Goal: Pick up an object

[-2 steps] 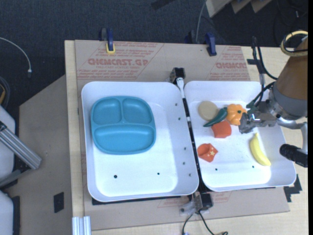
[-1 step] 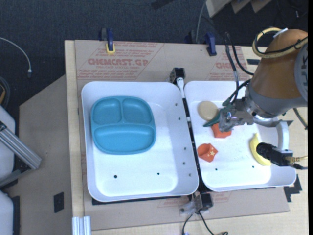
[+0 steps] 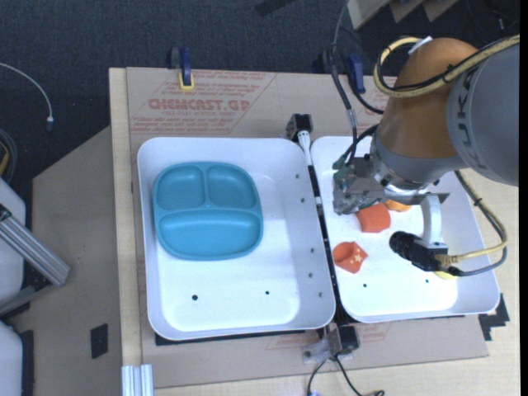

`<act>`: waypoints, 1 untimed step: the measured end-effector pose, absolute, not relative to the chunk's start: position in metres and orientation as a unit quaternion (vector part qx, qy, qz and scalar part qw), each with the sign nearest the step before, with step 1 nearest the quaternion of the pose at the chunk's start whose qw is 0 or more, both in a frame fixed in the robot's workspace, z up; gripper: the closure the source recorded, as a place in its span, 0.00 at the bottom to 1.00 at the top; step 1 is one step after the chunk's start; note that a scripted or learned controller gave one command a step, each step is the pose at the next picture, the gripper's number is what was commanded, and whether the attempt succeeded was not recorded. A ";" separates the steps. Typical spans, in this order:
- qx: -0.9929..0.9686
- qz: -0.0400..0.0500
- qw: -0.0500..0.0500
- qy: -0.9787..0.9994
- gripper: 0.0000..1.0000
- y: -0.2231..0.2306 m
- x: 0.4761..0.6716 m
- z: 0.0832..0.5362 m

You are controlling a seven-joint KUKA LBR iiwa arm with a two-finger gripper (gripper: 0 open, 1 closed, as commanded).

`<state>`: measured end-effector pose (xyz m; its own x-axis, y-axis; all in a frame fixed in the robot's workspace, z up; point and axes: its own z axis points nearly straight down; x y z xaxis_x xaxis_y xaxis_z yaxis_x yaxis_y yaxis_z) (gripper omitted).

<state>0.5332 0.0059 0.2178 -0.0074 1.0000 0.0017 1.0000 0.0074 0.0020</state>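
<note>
My gripper (image 3: 351, 198) hangs low over the left part of the right bin (image 3: 396, 304). An orange block (image 3: 374, 218) lies just to its right, close beside the metal fingers and partly under the wrist. A red-orange lumpy object (image 3: 350, 256) sits on the bin floor a little in front of the gripper, apart from it. A sliver of another orange thing (image 3: 399, 207) peeks out from under the arm. Nothing shows between the fingers.
The left bin (image 3: 272, 295) holds a blue divided plate (image 3: 208, 210) at its back left. The raised rim between the two bins (image 3: 318, 213) runs right beside the gripper. The arm's bulk covers the back of the right bin.
</note>
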 end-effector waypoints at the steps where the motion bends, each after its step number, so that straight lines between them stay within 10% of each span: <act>1: 0.705 0.001 0.000 0.709 1.00 0.057 0.539 0.231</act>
